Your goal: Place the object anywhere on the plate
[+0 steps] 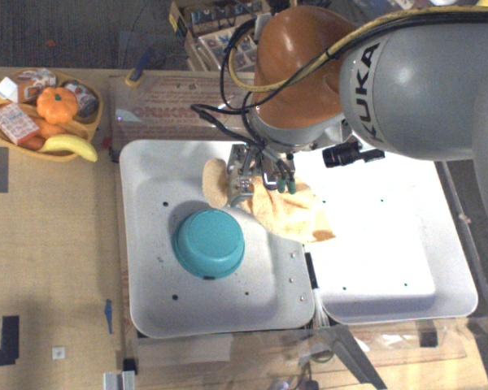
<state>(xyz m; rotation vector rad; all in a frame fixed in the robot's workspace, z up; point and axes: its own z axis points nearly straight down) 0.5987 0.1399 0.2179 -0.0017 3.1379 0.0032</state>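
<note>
Flat pale-tan floppy object, long axis slanting upper left to lower right at frame centre beside teal round plate, pincer touching it, opening indiscernible

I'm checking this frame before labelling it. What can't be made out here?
- End effector: whether open or shut is unclear in the camera view; cables and the wrist crowd it.
- Tan floppy object: its upper part is covered by the end effector, so its identity and any grasp are uncertain.
- Teal plate: upright or upturned is unclear.
</note>
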